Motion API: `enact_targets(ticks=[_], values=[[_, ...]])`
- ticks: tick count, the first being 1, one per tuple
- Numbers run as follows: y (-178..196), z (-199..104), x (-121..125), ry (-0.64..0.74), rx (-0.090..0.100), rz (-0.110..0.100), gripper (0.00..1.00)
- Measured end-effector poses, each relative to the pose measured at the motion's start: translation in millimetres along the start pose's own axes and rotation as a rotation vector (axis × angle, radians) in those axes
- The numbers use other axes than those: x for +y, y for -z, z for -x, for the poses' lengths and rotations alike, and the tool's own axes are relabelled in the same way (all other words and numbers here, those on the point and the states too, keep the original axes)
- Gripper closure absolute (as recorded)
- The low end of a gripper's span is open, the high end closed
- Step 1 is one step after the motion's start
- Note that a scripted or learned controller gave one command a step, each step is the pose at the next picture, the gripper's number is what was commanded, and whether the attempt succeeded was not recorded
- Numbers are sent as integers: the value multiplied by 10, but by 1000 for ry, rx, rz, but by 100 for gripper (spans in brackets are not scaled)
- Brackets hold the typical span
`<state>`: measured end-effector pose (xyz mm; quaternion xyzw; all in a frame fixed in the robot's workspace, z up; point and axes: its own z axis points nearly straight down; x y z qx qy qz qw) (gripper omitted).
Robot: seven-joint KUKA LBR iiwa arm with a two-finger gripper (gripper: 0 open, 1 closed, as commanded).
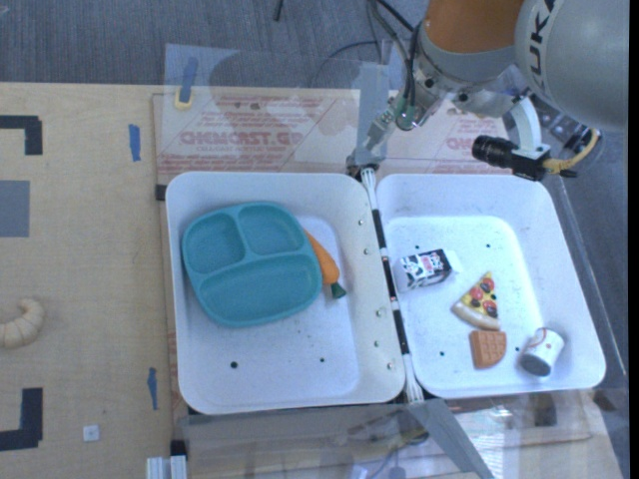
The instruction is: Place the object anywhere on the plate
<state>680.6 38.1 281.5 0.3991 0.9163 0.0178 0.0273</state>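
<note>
Carrot (323,259) lies beside plate (252,262), well below gripper (371,148).

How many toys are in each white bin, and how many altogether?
Left bin: 2, a teal plate and a carrot beside it.
Right bin: 4, a small milk carton, a pizza slice, an orange cracker and a white cup on its side.
Total: 6.

Carrot (322,258) touches teal plate (250,263) in left bin (200,367).
</note>
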Motion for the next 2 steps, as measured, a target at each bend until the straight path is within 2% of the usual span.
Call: enact_targets(ticks=[1, 2], values=[[-1, 0, -1, 0, 0, 0, 0], [120, 13, 19, 1, -5, 6, 100]])
